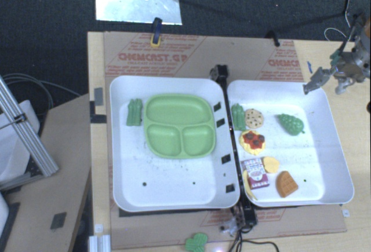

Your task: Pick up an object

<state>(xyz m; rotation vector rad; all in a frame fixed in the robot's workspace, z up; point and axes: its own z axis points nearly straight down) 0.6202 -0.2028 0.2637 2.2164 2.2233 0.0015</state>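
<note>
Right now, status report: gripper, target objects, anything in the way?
Gripper open, holding nothing, above right bin's far right corner. Nearest item, green toy, lies loose in that bin. Nothing between them.

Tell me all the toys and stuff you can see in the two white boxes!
Bins: two, white, side by side.
Divided plate: one, green, left bin.
Ridged veggie: one, green, left of the plate.
Second veggie: one, green, right bin's left edge.
Cookie: one, tan.
Grapes: one bunch, green.
Pizza: one, red-yellow.
Bread: one, orange-brown.
Small box: one, white and dark red.
Gripper: one, grey, above the right bin's far corner.
</note>
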